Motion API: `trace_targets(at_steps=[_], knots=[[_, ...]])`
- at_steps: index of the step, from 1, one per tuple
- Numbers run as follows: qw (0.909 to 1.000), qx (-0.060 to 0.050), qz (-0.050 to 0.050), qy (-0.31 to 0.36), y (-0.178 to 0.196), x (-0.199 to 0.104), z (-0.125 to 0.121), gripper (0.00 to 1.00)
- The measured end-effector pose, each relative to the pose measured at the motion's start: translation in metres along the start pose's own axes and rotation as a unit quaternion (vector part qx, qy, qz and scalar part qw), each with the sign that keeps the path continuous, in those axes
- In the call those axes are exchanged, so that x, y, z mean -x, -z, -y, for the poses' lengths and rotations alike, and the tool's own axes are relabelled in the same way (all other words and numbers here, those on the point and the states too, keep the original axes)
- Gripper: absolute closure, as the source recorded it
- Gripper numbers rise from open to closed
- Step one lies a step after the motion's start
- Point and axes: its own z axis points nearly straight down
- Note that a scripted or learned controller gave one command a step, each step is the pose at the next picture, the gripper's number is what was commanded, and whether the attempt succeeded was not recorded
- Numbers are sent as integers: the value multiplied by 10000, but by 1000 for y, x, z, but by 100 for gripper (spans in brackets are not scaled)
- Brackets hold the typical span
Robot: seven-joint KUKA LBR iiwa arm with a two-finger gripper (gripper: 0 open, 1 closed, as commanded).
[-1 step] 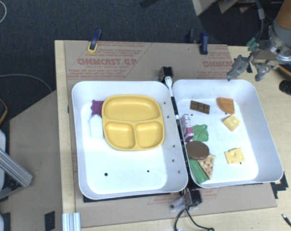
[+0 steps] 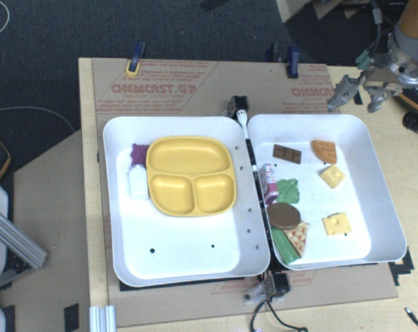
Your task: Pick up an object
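Object to pick: none fixed by the task; candidates all lie in the right bin. Nearest to the tool is the orange-brown wedge, at the bin's far right part.

Gripper: up at the far right of the bench, outside the right bin, just past its far rim. Two fingers visible, spread apart, nothing between them. Not in contact with any item.

Key relation: every candidate lies toward the camera and to the view's left of the gripper. The wedge is nearest, near but not under the fingers. Just left of it, the brown chocolate bar, long axis running roughly left-right. Nearer the camera, a pale yellow cube, then a yellow cheese piece. These four stand apart from each other.

Along the bin's left wall is a crowded group: pink packet, green leaf piece, brown round cookie, pizza slice. These touch or overlap.

Judgement: the isolated items on the right side look the easier targets; the move calls for travel inward over the rim, then descent.

Left bin holds a yellow divided tray; farthest from the tool.
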Motion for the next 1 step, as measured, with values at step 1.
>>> trace_targets(at_steps=[1], knots=[[10000,-19,-1,0,-42,2,2,0]])
